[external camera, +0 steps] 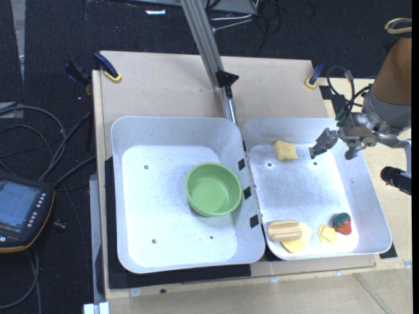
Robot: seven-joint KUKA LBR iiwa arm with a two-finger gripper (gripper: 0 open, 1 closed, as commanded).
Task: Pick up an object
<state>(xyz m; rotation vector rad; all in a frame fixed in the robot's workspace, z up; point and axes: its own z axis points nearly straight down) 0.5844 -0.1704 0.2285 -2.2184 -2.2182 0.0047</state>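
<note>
A: Where's the gripper (338,143)?
B: Over the right bin (366,195), at its far right side, fingers apart and nothing between them.
A: Nearest object?
B: A yellow chunk (285,150), just left of the fingers. A bun (284,229), a yellow piece (327,233) and a strawberry (342,223) lie at the near edge.

Two bins sat side by side on the tabletop (163,84), the left bin (131,175) touching the right bin (366,201) along a shared edge. A bowl (213,188) stood upright in the left bin, toward its right half. In the right bin, a small block (285,150) lay near the far edge, while a bun (284,229), a wedge (327,233) and a strawberry (342,223) lay in a row along the near edge. The gripper (337,146) hung over the right bin's far right part, right of the block.
</note>
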